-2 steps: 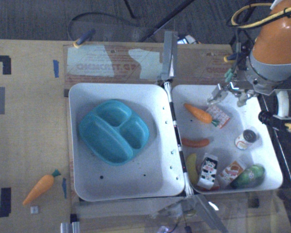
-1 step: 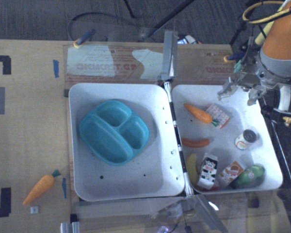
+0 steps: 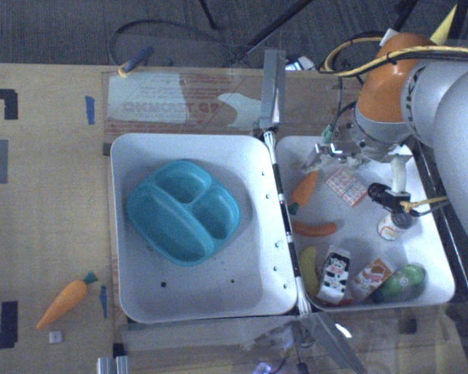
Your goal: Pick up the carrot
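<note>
An orange carrot (image 3: 303, 189) lies tilted against the left wall of the right bin (image 3: 441, 248), near its back. My gripper (image 3: 332, 156) hovers just above and to the right of it, open, with nothing between its fingers. A second carrot (image 3: 62, 303) with a green top lies on the bench outside the bins, at the front left.
A teal divided plate (image 3: 183, 210) sits in the left bin (image 3: 140, 287). The right bin also holds a red sausage (image 3: 315, 228), a banana (image 3: 308, 264), a cow-print carton (image 3: 335, 274), a juice box (image 3: 371, 276), a green item (image 3: 402, 282) and a patterned packet (image 3: 345, 185).
</note>
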### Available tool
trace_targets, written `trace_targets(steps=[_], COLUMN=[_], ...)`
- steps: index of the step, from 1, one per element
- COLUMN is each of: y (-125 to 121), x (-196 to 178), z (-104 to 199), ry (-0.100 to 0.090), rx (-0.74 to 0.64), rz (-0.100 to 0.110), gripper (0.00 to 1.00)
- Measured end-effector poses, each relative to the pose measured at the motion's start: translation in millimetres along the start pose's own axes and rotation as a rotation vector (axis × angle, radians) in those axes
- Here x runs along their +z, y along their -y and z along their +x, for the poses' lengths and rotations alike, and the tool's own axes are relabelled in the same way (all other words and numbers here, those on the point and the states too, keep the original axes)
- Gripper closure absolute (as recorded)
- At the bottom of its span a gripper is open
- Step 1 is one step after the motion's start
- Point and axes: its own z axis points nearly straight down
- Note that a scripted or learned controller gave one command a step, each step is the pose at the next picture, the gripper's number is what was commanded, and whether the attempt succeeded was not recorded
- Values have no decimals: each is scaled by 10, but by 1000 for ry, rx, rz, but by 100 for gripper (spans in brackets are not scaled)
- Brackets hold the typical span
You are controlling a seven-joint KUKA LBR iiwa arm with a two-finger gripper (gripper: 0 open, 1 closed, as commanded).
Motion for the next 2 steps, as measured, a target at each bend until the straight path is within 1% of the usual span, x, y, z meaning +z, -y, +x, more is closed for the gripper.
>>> trace_targets(steps=[1, 2], y=[0, 269], x=[0, -873], z=[0, 296], ry=[0, -1], rx=[0, -160], rz=[0, 9], gripper=[0, 0])
